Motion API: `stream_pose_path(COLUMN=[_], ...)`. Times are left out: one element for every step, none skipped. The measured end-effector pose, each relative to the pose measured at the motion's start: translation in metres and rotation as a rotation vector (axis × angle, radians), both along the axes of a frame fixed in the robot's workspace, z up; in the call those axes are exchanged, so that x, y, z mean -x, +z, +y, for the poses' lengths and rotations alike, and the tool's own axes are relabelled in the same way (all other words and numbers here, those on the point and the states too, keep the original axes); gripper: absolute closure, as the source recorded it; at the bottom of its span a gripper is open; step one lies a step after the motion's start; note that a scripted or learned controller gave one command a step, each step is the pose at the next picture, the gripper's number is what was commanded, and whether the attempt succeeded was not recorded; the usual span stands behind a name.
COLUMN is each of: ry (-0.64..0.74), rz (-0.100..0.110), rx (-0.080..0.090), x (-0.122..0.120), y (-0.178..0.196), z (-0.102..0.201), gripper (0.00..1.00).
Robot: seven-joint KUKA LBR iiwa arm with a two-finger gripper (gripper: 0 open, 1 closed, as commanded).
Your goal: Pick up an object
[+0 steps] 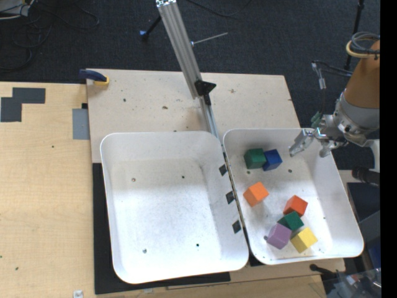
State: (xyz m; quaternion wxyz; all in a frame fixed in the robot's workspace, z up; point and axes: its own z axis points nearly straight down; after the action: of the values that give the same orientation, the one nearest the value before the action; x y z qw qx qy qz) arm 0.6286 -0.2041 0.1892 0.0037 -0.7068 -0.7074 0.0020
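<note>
Seven small cubes lie in the right bin (347, 228): two green, two orange, and one each of blue, purple and yellow. One green cube (254, 158) sits near the bin's far left part, touching the blue cube (272, 159) on its right. Nearer the middle, alone, lies an orange cube (255, 193). The other four bunch together toward the near right corner: a second orange cube (296, 205) farthest back, the second green cube (290, 221) just in front of it, the purple cube (279, 235) at the front left and the yellow cube (303, 239) at the front right, each touching its neighbour. The end effector (311, 144) hangs over the far right part of this bin, its two fingers spread apart with nothing between them, well apart from every cube; the nearest is the blue one, to its left. The grey arm with its orange band (365, 79) reaches in from the right. The left bin (118, 166) lies just beside the right one, and three small black clips (229, 197) sit along their shared edge. Both bins rest on the worktop (149, 104), where a slanted aluminium bar (181, 42) rises from behind the bins and a small blue and yellow clamp (94, 76) lies at the far left corner.
</note>
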Motion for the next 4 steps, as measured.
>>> stream_pose_path(ry=[0.004,-0.001,-0.001,-0.001], rz=[-0.004,0.001,-0.005,-0.006], rx=[0.002,0.000,0.002,0.002], x=[-0.001,0.008,0.008,0.007], y=[0.004,-0.057,-0.101,-0.089], z=[0.000,-0.002,-0.001,-0.002], gripper=[0.00,0.00,0.00,1.00])
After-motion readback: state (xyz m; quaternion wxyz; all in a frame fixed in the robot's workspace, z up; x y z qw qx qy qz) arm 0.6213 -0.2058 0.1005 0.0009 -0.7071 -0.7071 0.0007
